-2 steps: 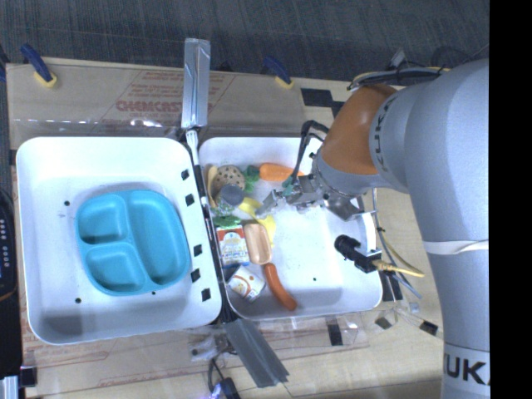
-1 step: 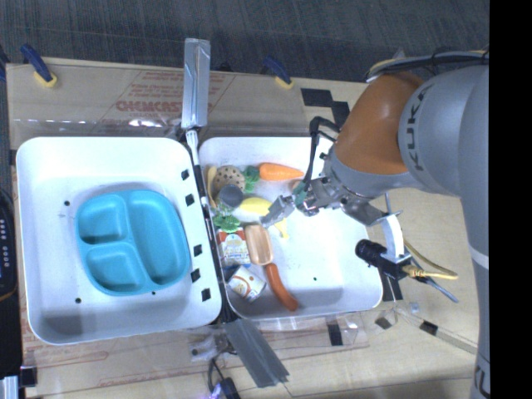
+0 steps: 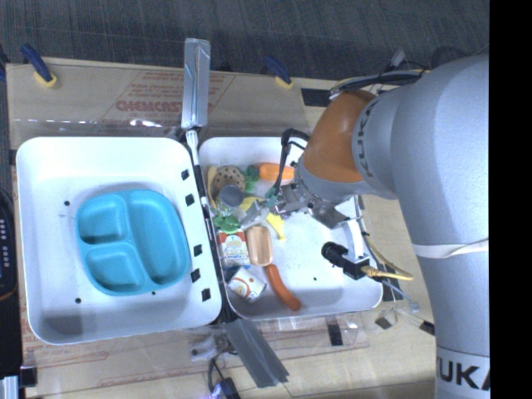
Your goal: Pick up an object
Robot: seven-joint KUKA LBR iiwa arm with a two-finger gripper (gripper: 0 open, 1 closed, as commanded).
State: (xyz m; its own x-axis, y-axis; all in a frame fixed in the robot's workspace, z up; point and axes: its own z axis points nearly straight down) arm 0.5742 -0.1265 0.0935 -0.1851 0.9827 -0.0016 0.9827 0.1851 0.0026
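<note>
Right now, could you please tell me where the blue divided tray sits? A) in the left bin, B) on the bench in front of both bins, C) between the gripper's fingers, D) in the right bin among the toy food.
A: the blue divided tray lies flat on the floor of the left bin, while the gripper works over the right bin among the toy food.

We see a bench [image 3: 100, 90] covered with brown cardboard, held by blue clamps [image 3: 39, 65] along the upper edge. Two white bins rest on it side by side: the left bin [image 3: 41, 223] at centre left, the right bin [image 3: 332, 293] at centre.
</note>
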